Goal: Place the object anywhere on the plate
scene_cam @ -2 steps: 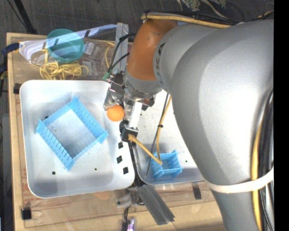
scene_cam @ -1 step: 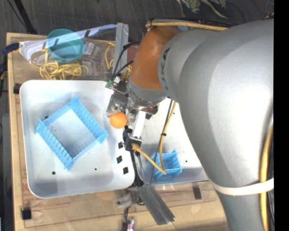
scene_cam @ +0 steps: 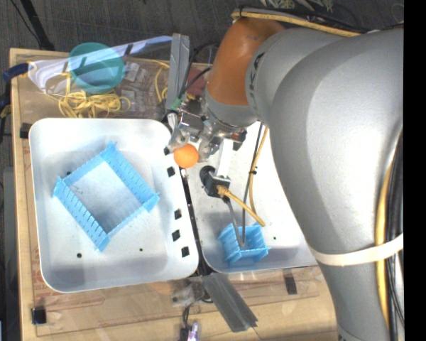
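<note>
Currently, at the lower centre of the frame, a small blue rack sits in the right bin. Left of centre, a blue-fenced plate lies in the left bin — the target. Higher up, at frame centre, the gripper appears closed on an orange ball, poised over the divide between bins. Judgement: carry the ball left, lower inside the fence, release gently — it may roll. Beyond, upper left, a teal bowl and yellow cord.
</note>
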Motion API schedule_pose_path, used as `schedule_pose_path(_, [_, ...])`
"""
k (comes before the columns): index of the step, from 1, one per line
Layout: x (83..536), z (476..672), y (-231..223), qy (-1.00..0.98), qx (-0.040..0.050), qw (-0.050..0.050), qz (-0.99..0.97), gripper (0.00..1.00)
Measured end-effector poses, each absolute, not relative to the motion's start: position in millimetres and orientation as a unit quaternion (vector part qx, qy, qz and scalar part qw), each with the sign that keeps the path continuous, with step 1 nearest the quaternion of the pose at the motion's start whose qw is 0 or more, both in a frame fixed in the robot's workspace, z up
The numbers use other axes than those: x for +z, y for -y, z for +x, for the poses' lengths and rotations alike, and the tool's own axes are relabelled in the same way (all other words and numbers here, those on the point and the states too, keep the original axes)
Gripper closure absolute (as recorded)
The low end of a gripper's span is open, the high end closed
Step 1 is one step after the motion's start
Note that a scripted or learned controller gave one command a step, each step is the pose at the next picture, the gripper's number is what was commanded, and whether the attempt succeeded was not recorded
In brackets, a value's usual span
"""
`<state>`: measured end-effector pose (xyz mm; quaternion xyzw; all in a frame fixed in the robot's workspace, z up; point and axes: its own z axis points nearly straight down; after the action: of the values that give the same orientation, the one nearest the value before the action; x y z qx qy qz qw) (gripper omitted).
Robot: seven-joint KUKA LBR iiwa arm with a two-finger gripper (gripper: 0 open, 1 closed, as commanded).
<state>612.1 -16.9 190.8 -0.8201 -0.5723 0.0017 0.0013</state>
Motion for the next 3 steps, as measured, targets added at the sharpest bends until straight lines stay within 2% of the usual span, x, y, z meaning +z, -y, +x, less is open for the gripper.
schedule_pose_path(1, [190.3,596.5,-14.1,0.565,0.0031,0.002,-0.825,1.00])
schedule_pose_path(2, [211.2,544.6,-45.0,0.535,0.0024,0.001,-0.845,1.00])
schedule_pose_path(3, [192.6,582.6,-4.8,0.518,0.0030,0.001,-0.855,1.00])
